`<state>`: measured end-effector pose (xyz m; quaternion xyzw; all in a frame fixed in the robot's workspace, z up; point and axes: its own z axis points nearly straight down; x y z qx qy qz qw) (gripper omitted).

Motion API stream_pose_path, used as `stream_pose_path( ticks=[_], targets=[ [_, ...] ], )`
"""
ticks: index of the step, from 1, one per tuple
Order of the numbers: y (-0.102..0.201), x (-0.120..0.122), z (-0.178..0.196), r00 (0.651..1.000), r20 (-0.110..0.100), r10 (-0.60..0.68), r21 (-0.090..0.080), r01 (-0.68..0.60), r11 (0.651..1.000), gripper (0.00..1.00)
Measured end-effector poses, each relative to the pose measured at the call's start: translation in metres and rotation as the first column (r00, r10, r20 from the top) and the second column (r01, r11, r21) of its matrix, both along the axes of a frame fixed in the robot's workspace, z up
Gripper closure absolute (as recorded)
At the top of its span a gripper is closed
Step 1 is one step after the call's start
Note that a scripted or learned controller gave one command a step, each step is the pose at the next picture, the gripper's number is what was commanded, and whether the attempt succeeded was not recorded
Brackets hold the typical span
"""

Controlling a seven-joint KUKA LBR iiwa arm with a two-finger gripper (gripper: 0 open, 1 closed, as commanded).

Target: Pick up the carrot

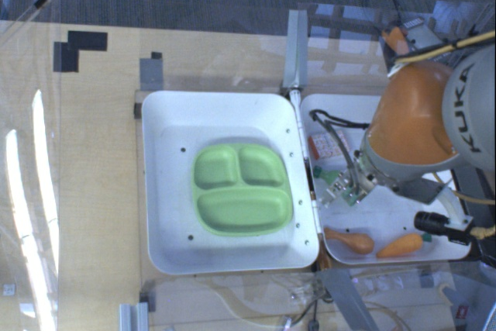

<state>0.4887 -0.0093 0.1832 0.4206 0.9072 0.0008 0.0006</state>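
The carrot (pixel 401 246), bright orange and tapered, lies near the front edge of the right bin (pixel 341 106). The arm's orange wrist band covers much of that bin from the right. The gripper (pixel 346 188) points down and to the left over the bin's middle left, above and to the left of the carrot and apart from it. Nothing shows between the gripper and the carrot.
A brown-orange tapered thing (pixel 350 241) lies left of the carrot by the front wall. A red and white packet (pixel 325 145) rests near the right bin's left wall. The left bin (pixel 163 167) holds a green divided plate (pixel 242 190).
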Motion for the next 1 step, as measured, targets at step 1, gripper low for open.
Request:
stream_pose_path(
  ticks=[1],
  targets=[
    [-0.0115, -0.0001, 0.0, 0.998, 0.0, 0.06, -0.001, -0.06, 0.998, 1.0]
  ],
)
